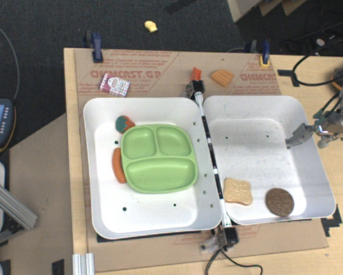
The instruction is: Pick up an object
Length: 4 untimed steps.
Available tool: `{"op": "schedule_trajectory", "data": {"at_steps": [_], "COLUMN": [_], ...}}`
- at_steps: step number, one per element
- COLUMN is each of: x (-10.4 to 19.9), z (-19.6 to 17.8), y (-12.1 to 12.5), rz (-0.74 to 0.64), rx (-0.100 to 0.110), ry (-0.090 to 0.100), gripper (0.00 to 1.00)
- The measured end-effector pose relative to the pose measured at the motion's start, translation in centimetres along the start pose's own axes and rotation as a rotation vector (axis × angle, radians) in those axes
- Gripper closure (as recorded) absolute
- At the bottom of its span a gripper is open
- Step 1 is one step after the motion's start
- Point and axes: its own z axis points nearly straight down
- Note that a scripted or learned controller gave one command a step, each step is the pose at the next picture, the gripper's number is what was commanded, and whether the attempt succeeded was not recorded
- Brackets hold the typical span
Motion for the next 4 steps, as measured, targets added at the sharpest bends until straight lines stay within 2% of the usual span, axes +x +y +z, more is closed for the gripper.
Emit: {"op": "schedule_trajectory", "data": {"at_steps": [1, 2, 3, 4], "x": [0.6, 0.6, 3.5, 10.5], "z": [4.5, 3.1, 13.9, 3.5], "y": [-5.3, -4.9, -5.0, -0.9], "rz": [0.003, 0.001, 0.000, -0.008], "rx": [0.007, -0.005, 0.001, -0.011], "ry": [0.004, -0.002, 0.001, 0.000], "gripper": [0.00, 1.00, 1.00, 1.00]}}
